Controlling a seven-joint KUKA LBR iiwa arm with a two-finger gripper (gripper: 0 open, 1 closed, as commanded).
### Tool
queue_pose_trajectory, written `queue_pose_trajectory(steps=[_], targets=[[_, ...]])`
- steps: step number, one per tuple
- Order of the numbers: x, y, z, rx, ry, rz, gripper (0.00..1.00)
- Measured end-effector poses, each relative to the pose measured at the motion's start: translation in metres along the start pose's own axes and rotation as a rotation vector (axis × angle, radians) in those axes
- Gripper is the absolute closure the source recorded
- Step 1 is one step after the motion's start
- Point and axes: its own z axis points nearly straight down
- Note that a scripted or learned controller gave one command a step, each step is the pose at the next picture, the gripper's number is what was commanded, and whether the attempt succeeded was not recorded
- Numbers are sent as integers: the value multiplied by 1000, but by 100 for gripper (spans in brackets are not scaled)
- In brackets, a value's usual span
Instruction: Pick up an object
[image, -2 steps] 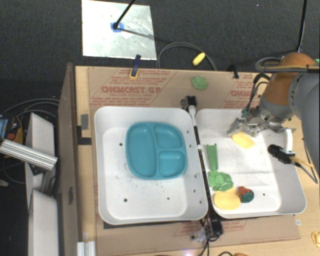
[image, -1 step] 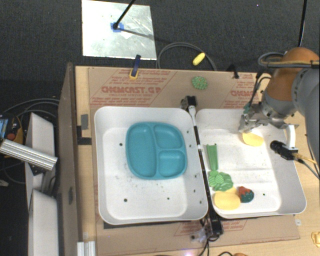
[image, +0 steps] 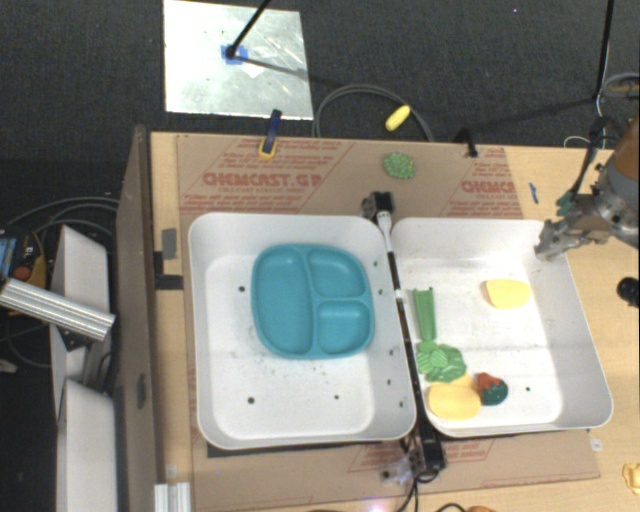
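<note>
The right bin (image: 560, 330) holds a yellow piece (image: 507, 293) near its middle right. A green strip (image: 425, 312) lies along its left wall, with a green leafy piece (image: 440, 361) below it. At the front sit another yellow piece (image: 454, 402) and a small red and teal object (image: 489, 387). My gripper (image: 553, 240) hangs at the far right, above the right bin's back right corner, well away from all these pieces. Nothing shows between its fingers.
The left bin (image: 220, 400) holds a teal divided plate (image: 311, 301). On the cardboard behind the bins lie a green round object (image: 399, 165), a yellow item (image: 398, 118) and a blue and yellow clamp (image: 270, 135). A metal bar (image: 55, 309) sticks in at left.
</note>
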Motion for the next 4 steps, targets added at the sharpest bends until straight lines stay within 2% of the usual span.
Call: queue_pose_trajectory(steps=[1,2,3,4], targets=[[3,0,9,9,4,-3,0],[-8,0,114,16,6,-2,0],[2,-15,147,14,6,-2,0],[-9,2,95,5,3,-5,0]])
